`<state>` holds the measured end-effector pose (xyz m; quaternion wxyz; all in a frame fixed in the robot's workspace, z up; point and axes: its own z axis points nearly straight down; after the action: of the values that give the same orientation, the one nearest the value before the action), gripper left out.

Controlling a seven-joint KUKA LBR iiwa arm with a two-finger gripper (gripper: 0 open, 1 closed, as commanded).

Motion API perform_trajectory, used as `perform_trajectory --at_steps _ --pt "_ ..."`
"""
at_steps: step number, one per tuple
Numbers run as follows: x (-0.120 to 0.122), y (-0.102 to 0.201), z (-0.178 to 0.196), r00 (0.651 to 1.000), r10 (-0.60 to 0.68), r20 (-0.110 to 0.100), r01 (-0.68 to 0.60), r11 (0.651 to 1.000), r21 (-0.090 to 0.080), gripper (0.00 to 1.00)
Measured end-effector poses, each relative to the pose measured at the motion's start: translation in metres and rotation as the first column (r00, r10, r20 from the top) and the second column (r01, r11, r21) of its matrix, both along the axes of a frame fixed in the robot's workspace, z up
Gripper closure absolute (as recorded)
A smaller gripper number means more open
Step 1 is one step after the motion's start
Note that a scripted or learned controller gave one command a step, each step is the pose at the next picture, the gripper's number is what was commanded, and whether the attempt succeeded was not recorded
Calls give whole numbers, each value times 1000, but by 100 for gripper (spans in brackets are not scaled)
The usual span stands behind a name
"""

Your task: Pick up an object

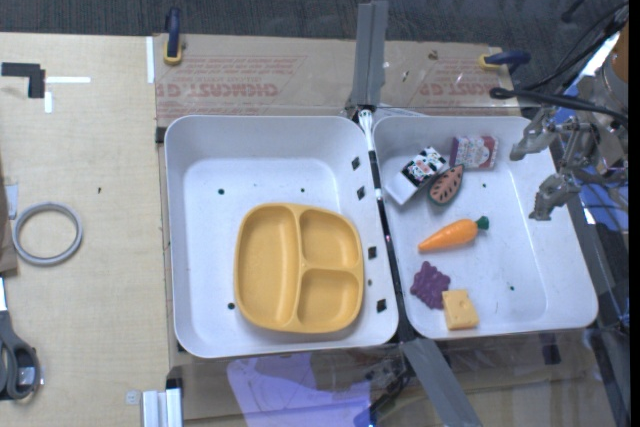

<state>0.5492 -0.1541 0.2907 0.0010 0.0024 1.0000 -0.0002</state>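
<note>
Two white bins side by side: left bin (190, 245) holds a yellow divided plate (298, 267), right bin (560, 300) holds the small stuff. Gripper (548, 177) sits at the right bin's far-right edge, up over the rim, well apart from every item; it looks to carry nothing, and I can't tell whether the jaws are open or closed, too much cable and metal clutter there. No target named, so any item will do. Carrot (452, 233) lies alone mid-bin w/ clear floor all around, prob. the easiest pick: looks like hard toy plastic, light, stiff, smooth, so it could roll or squirt out if pinched near the taper; better to close across the thick orange middle, jaws square to its long axis. Grapes (431, 284) and cheese cube (461, 309) are just beside each other near the front wall, so less finger room; cheese is blocky w/ flat sides, good grip if approached from the open side. At the back, a b/w item (424, 165), brown oval piece (446, 185) and pink packet (476, 152) cluster tight, touching or nearly so, and look flat, hard to get under. All seem light, not fragile.
</note>
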Motion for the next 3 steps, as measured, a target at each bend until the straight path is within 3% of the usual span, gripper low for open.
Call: perform_trajectory --at_steps 1,2,3 --pt "-14 -68 -105 982 -187 -1 187 982 0 0" --pt "33 -67 -190 812 -584 0 584 812 0 0" --pt "4 -4 -198 833 -553 0 553 833 1 0"
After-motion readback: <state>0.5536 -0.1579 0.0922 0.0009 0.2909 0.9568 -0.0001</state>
